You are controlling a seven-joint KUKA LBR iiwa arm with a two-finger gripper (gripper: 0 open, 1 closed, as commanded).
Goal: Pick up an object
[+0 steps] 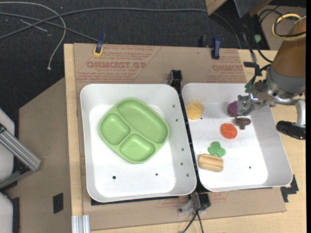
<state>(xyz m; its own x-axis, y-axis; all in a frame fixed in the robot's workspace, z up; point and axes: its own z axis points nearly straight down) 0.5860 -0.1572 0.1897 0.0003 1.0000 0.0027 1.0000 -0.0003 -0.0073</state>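
— From the overhead camera, where's the gripper (pixel 241 107)?
— Over the right bin (pixel 272 144), near its far right side, just beside a purple toy (pixel 233 108) and above a brown piece (pixel 243 122).
— Grasping anything?
— Can't tell. The purple toy lies just left of it.

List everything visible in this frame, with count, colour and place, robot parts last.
Bins: 2, white, side by side on the bench.
Divided plate: 1, green, left bin.
Yellow toy: 1, right bin, near the left wall.
Purple toy: 1, right bin, beside the gripper.
Brown toy: 1, below the purple one.
Tomato toy: 1, red-orange, right bin centre.
Green toy: 1, right bin.
Bread toy: 1, tan, right bin front.
Clamps: 2, blue, back edge.
Gripper: 1, grey, over the right bin.
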